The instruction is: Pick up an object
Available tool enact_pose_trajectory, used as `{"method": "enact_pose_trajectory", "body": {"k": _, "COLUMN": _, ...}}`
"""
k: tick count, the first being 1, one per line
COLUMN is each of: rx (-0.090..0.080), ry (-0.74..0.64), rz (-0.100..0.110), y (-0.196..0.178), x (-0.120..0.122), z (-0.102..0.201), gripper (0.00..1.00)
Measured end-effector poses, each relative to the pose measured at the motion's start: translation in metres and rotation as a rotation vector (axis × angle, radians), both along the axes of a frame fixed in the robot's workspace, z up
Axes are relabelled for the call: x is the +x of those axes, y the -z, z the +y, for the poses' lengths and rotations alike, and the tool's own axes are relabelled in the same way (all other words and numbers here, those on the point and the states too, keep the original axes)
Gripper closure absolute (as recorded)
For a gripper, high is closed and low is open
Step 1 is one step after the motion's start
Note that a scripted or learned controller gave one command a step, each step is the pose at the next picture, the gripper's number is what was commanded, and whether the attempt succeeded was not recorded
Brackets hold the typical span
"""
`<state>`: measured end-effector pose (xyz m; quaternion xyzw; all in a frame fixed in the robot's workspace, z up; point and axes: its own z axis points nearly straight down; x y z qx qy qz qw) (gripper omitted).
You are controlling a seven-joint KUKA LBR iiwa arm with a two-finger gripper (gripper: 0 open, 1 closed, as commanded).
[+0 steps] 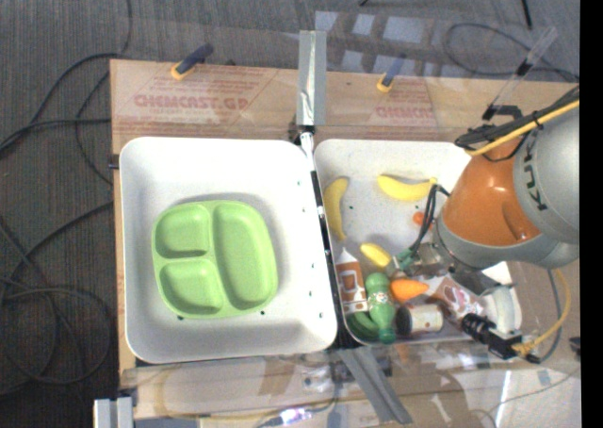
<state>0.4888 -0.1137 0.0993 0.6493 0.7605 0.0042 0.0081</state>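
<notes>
Toys crowd the right bin [332,160]: two bananas [406,187] toward its far wall, a small yellow piece [375,254], green pieces [378,302], an orange piece [409,289] and a jar [420,320] heaped at the near end under the arm [499,205], whose claw's state I cannot tell, while a green divided plate [216,256] sits in the left bin [141,172].

- Bins [141,256]: white plastic, smooth, slight sheen.
- Tray [217,256]: green plastic, glossy, smooth.
- Desk [207,101]: brown paper-faced sheet, matt, printed lettering.
- Arm [495,205]: orange band, glossy; grey casing, smooth.
- Bananas [405,187]: yellow, smooth, plastic-looking.
- Floor [188,2]: grey carpet, rough, matt.
</notes>
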Motion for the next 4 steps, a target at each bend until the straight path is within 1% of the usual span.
{"method": "enact_pose_trajectory", "body": {"k": 1, "rx": -0.005, "ry": 0.002, "rz": 0.001, "y": 0.000, "x": 0.000, "z": -0.002, "gripper": 0.00}}
{"method": "enact_pose_trajectory", "body": {"k": 2, "rx": -0.002, "ry": 0.001, "rz": 0.006, "y": -0.008, "x": -0.001, "z": -0.001, "gripper": 1.00}}
{"method": "enact_pose_trajectory", "body": {"k": 3, "rx": 0.005, "ry": 0.516, "rz": 0.021, "y": -0.083, "x": 0.023, "z": 0.032, "gripper": 1.00}}
{"method": "enact_pose_trajectory", "body": {"k": 4, "rx": 0.003, "ry": 0.303, "rz": 0.020, "y": -0.120, "x": 0.065, "z": 0.095, "gripper": 1.00}}
